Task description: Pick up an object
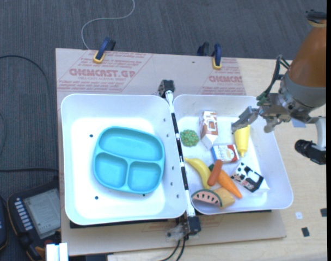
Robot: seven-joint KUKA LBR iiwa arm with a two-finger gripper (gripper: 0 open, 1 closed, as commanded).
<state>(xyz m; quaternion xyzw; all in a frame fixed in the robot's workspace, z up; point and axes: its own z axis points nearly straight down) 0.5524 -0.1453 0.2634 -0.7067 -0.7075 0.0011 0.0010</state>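
The right bin (280,167) holds several toy foods. Among them are a yellow bottle (241,141), an orange-and-white carton (209,127), a green ball (189,138), a banana (197,167), a carrot (229,184), a watermelon slice (208,198), a small red-and-white box (226,153) and a black-and-white box (247,176). My gripper (257,122) hovers over the bin's upper right part, open, with nothing between its fingers. Its left finger (243,118) stands just above the top of the yellow bottle.
The left bin (73,145) holds a blue three-compartment plate (129,159). A black-and-white divider rail (177,145) runs between the bins. Two clamps (215,56) grip the board's far edge. The grey arm with its orange band (310,58) comes in from the right.
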